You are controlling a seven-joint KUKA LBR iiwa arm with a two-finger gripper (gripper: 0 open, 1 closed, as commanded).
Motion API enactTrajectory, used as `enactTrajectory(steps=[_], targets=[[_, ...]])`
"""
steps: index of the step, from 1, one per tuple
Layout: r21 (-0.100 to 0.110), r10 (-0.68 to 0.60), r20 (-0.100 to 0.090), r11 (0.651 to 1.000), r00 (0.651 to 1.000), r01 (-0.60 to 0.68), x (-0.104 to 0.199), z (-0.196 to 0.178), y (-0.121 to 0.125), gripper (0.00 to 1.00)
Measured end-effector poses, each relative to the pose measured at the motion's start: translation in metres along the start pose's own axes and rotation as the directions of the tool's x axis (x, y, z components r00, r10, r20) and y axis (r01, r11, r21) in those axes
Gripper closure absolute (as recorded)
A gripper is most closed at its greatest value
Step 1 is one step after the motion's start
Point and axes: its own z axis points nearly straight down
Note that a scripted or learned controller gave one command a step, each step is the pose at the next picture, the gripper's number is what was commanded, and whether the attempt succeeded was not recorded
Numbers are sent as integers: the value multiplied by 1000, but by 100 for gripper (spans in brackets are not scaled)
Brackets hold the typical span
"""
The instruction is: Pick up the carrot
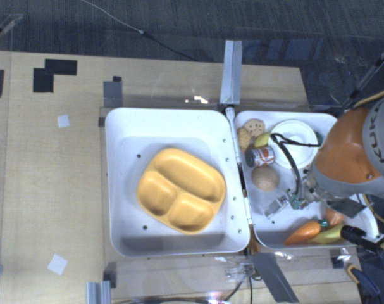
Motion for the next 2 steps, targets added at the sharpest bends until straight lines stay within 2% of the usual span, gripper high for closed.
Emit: enactTrajectory(steps=[1,2], targets=[[-1,164,1,986,986,-164,-2,-3,0,0],[-2,266,2,964,964,-266,-11,-20,-5,0]])
